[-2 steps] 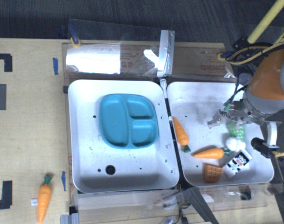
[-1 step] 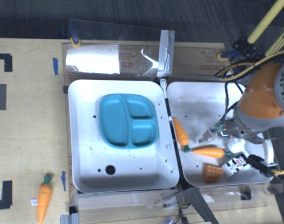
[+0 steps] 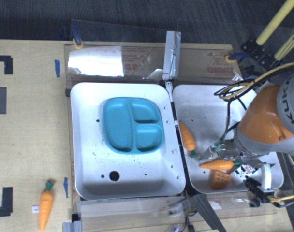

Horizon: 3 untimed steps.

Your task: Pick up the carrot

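Carrot [image 3: 217, 165] beside gripper [image 3: 223, 154] (waffle [image 3: 219, 179] just below)

The 2 bins [image 3: 84, 144] look like smooth white plastic with a slight sheen, and the blue tray [image 3: 132, 124] like matt moulded plastic. The bench [image 3: 26, 144] looks like pale, matt wood. The carrot [image 3: 217, 165] by the gripper [image 3: 225, 151] looks smooth, faintly glossy orange plastic.
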### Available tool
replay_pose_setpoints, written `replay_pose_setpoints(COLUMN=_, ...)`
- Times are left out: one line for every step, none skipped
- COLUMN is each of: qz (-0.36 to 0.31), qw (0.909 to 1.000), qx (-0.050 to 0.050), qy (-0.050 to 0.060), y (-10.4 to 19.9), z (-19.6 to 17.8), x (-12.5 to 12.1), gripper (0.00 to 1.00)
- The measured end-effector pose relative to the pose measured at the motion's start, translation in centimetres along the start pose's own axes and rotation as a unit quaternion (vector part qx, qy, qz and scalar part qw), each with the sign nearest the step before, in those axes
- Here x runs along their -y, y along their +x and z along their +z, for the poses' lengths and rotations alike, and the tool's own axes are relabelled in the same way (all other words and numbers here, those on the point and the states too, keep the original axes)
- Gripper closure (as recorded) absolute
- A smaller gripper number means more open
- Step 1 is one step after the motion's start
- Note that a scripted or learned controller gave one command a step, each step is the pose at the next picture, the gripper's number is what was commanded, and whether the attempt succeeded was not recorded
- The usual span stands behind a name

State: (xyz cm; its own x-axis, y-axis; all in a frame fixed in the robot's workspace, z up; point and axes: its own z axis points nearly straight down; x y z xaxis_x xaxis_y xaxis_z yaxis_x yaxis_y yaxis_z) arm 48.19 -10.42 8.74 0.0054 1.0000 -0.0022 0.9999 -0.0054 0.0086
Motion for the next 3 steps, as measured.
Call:
replay_pose_setpoints(qz=0.003, qw=1.0, qx=0.0, qy=0.0, y=0.8, z=0.0, x=0.0, gripper=0.0)
replay_pose_setpoints(qz=-0.074, qw=0.9972, qx=-0.001, qy=0.003, y=0.3, z=-1.8, x=0.2, gripper=0.0)
replay_pose_setpoints(qz=-0.079, qw=0.9969, qx=-0.001, qy=0.002, y=0.4, z=-8.5, x=-0.4, gripper=0.0)
